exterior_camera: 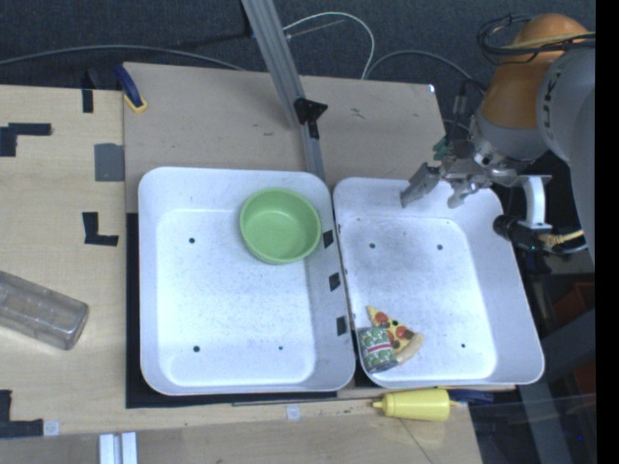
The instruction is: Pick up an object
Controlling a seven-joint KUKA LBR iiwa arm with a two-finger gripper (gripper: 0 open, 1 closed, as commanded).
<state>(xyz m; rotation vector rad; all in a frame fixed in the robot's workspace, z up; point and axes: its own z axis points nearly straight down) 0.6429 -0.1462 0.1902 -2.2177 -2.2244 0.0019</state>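
Starting at the near edge of the bench (58, 414), a yellow squeeze bottle (418, 405) lies on its side just outside the right bin (484, 288), and a clear plastic cup (39, 309) lies tipped over well to the left of both bins. Just inside the right bin's near left corner rests the likeliest target, a small pizza-slice toy (390, 338): flat, wedge-shaped, tan along its crust with red and green spots on top and a greyish patch on its left side, and it sits touching or nearly touching the bin wall. Farther back, in the left bin (193, 356), a green bowl (280, 224) stands upright near the far right corner, round and plain, with a thin rim. Farthest back, the jaws (437, 188) hang over the far edge of the right bin, spread apart with nothing between them, so by my reading the task is at its approach stage, with no object grasped yet. The next move seems to call for travelling toward the near left corner of the right bin, lining the opening across the slice and coming down low, since so flat a thing lying against a wall leaves little room for one finger; the bowl's rim might be an easier grip, though it lies in the other bin.
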